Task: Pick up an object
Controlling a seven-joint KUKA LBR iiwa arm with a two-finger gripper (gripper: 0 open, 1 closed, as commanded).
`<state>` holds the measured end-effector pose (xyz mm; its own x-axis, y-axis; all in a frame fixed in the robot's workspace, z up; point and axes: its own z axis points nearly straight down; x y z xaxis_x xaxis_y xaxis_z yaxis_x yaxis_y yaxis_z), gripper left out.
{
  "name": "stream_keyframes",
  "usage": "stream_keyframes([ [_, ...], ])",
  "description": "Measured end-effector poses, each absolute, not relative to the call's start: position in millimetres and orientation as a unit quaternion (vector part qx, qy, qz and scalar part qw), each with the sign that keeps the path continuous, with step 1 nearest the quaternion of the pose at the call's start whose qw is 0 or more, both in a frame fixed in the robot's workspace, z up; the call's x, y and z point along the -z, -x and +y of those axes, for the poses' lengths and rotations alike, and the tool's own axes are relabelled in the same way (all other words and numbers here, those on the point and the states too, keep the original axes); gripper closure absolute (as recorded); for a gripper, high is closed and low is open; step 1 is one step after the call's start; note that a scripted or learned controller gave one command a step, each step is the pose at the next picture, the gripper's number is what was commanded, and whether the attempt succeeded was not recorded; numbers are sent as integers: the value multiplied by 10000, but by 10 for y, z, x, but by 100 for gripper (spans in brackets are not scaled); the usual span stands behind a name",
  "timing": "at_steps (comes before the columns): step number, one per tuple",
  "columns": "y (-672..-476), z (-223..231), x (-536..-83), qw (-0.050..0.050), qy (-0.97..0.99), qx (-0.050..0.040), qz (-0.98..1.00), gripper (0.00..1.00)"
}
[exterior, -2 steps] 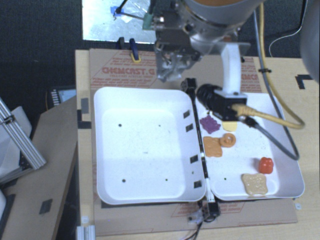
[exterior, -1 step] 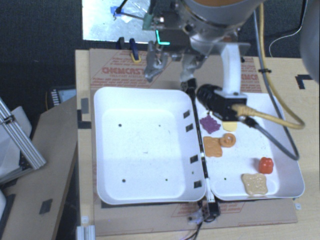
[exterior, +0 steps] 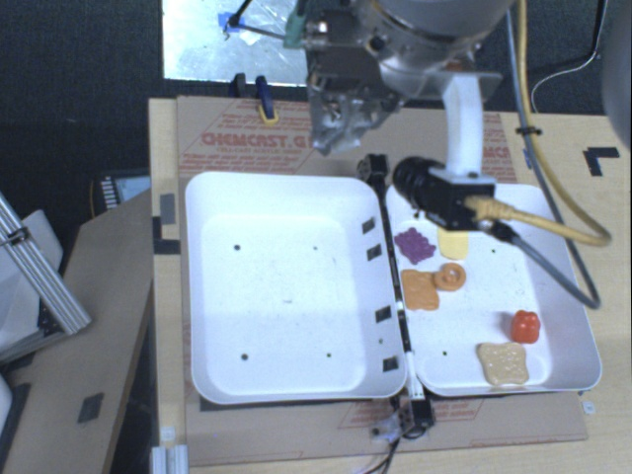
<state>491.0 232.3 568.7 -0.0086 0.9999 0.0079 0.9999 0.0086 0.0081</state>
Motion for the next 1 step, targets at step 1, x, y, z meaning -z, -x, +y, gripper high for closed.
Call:
stream_keyframes([
  [1,-4909,2324,-5684,-1,-7039,-53,7103,0],
])
